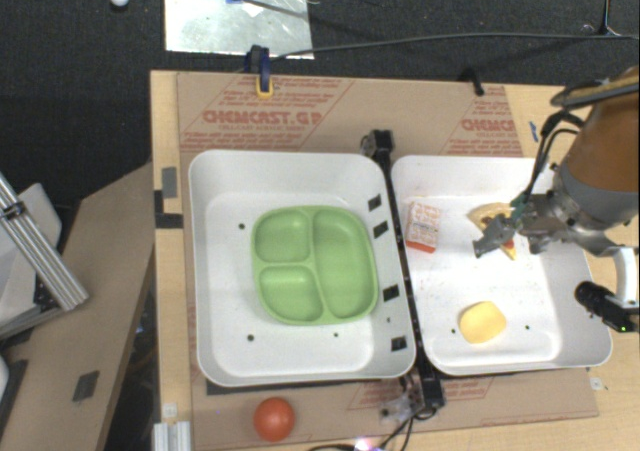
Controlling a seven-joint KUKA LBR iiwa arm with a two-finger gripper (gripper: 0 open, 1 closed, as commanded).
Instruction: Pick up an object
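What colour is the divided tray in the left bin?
Light green; the divided tray in the left bin shows best in the camera view.

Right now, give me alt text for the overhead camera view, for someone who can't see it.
A grey robot arm reaches from the right, its gripper low over the right white bin, near a tan object, a small red-and-white packet and a yellow lump. The left white bin holds a green divided tray; an orange ball sits on the bench in front.
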